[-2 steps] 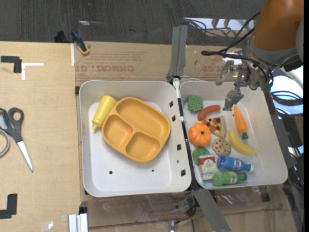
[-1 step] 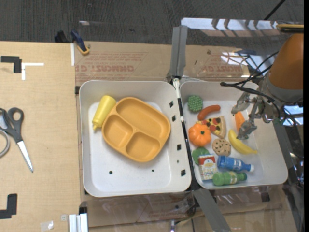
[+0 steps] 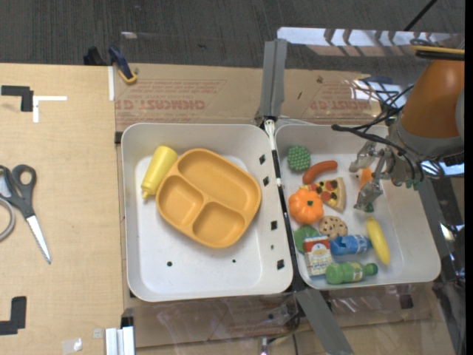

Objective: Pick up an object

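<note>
The gripper (image 3: 367, 191) hangs over the right bin (image 3: 421, 268), its fingers (image 3: 369, 197) pointing down; whether they are spread or pressed together cannot be told. Just below them lies a banana (image 3: 378, 241). To their left sit a pizza slice (image 3: 332, 193), a sausage (image 3: 318, 171) and a small pumpkin (image 3: 305, 206).

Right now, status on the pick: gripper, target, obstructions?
Gripper above right bin, nothing seen held. Banana nearest, just below. Toys crowd the bin's left; none between gripper and banana.
</note>
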Robot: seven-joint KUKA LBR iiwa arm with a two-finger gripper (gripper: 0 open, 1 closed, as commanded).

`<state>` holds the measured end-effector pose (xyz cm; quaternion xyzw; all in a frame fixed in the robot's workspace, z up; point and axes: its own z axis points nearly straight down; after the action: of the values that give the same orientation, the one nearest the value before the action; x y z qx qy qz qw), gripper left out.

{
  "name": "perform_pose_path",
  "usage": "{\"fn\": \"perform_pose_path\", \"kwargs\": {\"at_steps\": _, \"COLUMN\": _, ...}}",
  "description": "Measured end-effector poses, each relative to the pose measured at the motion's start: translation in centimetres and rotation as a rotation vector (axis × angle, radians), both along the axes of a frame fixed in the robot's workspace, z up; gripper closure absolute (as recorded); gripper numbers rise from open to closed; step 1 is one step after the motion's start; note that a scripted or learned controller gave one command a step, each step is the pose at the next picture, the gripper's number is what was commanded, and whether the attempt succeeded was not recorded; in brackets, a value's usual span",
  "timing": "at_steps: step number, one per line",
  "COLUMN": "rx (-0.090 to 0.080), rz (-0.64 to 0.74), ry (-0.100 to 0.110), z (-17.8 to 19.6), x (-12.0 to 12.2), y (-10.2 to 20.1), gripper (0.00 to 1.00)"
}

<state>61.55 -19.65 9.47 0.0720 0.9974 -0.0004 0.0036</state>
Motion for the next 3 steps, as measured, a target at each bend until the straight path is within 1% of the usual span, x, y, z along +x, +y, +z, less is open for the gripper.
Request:
{"fn": "perform_pose_path", "kwargs": {"at_steps": 1, "rx": -0.001, "rz": 0.023, "ry": -0.001, "z": 0.0, "x": 2.7, "y": -0.5, "gripper": 0.0}}
{"fn": "perform_pose_path", "kwargs": {"at_steps": 2, "rx": -0.003, "rz": 0.026, "ry": -0.008, "z": 1.2, "x": 2.9, "y": -0.5, "gripper": 1.0}}
{"fn": "perform_pose_path", "kwargs": {"at_steps": 3, "rx": -0.003, "rz": 0.026, "ry": -0.008, "z": 1.2, "x": 2.9, "y": -0.5, "gripper": 0.0}}
